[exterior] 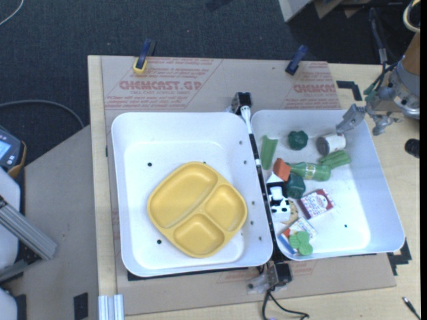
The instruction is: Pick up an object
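The right bin holds a loose pile of small objects. A grey-white cylinder and a dark green round piece lie near its back. A green bottle, an orange-red block and a flat green piece sit toward the middle. Further forward are a red and white packet and a black and white item. My gripper hangs open over the bin's back right corner, just right of the cylinder, with nothing between its fingers.
In the left bin lies a yellow divided tray. A green leafy toy rests on a small plate at the right bin's front left. Clamps hold the cardboard base at the back.
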You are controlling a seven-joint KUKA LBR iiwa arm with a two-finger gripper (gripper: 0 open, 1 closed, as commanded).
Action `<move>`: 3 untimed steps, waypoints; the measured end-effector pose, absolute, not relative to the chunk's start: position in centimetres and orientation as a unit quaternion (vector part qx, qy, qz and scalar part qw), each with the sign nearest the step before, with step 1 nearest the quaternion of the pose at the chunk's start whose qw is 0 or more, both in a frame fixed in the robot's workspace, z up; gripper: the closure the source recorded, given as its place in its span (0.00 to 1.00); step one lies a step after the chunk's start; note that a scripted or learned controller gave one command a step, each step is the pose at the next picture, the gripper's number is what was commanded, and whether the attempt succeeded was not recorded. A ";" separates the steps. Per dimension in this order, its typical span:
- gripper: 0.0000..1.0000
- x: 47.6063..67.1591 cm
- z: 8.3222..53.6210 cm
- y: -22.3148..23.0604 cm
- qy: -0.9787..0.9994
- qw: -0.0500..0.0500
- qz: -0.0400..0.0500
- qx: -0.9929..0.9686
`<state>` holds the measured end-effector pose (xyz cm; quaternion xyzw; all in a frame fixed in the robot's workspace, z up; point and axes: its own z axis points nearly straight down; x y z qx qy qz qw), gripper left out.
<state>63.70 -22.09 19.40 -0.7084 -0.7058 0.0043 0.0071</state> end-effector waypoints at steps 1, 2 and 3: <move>0.00 64.0 20.4 -22.0 -0.707 0.000 0.000 -0.707; 0.00 64.2 14.1 -22.1 -0.707 0.003 0.002 -0.707; 0.00 64.4 9.0 -21.6 -0.709 0.004 -0.002 -0.706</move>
